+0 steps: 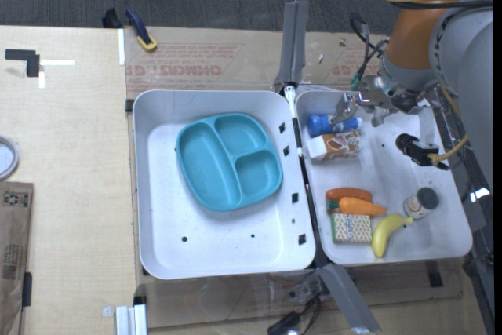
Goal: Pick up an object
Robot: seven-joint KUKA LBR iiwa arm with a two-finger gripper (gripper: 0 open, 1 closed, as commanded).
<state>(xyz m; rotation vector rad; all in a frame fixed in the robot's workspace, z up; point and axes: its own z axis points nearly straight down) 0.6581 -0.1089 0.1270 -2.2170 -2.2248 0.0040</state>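
Honestly, with the gripper (346, 107) over the blue bottle (323, 124), drop straight down; can't tell its jaw state.

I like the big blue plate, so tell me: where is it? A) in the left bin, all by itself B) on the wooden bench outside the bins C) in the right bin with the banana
A: the blue divided plate lies in the left bin, while the banana sits in the right bin.
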